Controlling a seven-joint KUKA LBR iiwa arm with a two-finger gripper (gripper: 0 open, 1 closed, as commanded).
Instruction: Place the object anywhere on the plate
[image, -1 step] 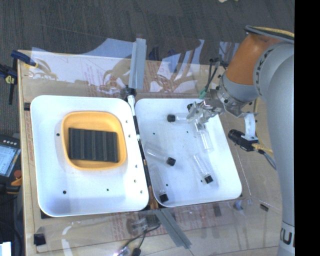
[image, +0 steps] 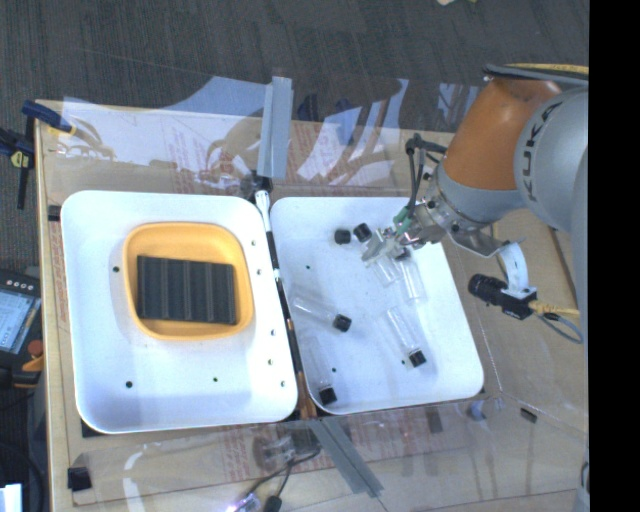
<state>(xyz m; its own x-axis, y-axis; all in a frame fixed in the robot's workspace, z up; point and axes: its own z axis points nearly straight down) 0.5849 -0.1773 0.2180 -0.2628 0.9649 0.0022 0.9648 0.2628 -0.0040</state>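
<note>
Plate target is sitting well off to the claw's left: a yellow plate (image: 180, 240) with a dark ridged insert (image: 187, 290), lying in the left bin (image: 100, 380). I am reading everything else from the claw (image: 392, 243), which is hanging over the upper part of the right bin (image: 450, 370) at the end of the grey-and-orange arm (image: 500, 140).

Moving rightward, a clear vial with a black cap (image: 322, 310) is lying flat, left of and below the claw. Two small black pieces (image: 342, 237) are sitting just to the claw's left, and I am taking them for caps. A second capped vial (image: 408, 338) is lying below the claw, and a third vial (image: 408, 280) is lying just beneath it. I am treating this third one as the object to move.

Claw state: I cannot tell how far open it is. Clear plastic is blending into the claw here, so I am not logging a hold.

Handling, as a judgement: the vial is looking light, rigid, smooth and round, so I am expecting it to roll or squirt out of a pinch. I am favouring a grip across the middle of the barrel, square to its long axis.

Appearance: transparent tube, nearly vanishing against the white bin.
</note>
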